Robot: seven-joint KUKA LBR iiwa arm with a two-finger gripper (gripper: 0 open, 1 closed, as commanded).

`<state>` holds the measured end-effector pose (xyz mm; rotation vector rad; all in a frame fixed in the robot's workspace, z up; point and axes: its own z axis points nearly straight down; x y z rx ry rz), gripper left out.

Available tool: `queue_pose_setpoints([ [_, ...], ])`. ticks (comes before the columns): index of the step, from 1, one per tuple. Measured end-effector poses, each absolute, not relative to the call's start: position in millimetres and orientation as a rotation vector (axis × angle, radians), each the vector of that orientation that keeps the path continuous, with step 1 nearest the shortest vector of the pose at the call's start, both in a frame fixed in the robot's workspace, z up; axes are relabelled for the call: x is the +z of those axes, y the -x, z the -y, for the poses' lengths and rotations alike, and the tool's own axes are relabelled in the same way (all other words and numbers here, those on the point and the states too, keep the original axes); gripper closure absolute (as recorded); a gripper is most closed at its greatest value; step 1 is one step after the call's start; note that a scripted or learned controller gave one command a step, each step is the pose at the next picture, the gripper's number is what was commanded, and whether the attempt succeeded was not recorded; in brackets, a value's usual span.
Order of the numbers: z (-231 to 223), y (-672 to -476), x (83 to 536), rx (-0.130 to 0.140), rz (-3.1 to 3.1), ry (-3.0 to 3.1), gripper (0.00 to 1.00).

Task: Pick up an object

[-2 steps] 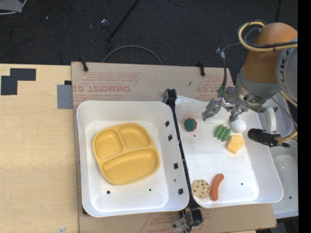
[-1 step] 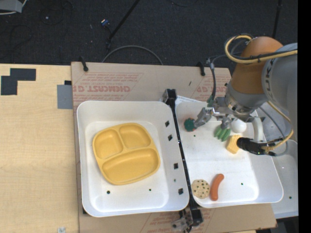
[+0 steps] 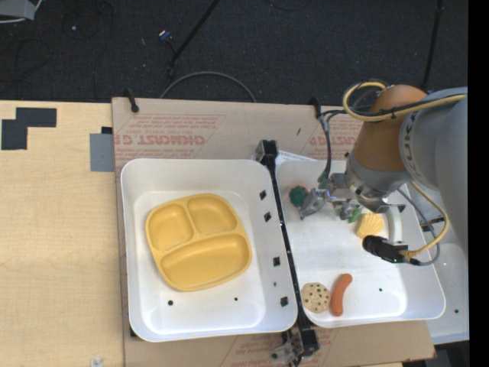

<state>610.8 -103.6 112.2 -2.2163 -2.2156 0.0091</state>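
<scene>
Cookie (image 3: 315,297): round, speckled, lay flat at right bin's front.
Sausage (image 3: 341,293): orange-red, just beside it.
Green piece (image 3: 297,196): near the divider.

The left bin (image 3: 137,197) is mostly taken up by a yellow divided plate (image 3: 199,241); only a margin of white floor runs around it. In the right bin (image 3: 397,300), the arm (image 3: 412,147) hangs over the far half, crowding a green toy (image 3: 297,196) and a yellow item (image 3: 370,224). A cookie (image 3: 315,297) and sausage (image 3: 341,293) sit at the near edge, with bare floor between them and the arm.
</scene>
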Motion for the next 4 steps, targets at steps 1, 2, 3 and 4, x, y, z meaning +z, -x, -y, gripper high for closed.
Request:
queue_pose_setpoints([
  [1,102.6,-610.0,85.9,0.006,2.218,2.218,0.00],
  [2,103.2,-610.6,97.7,0.004,2.216,2.221,1.00],
  [3,111.5,-608.8,144.9,-0.001,2.221,2.223,1.00],
  [4,108.7,-618.9,197.4,-0.003,2.224,2.222,1.00],
])
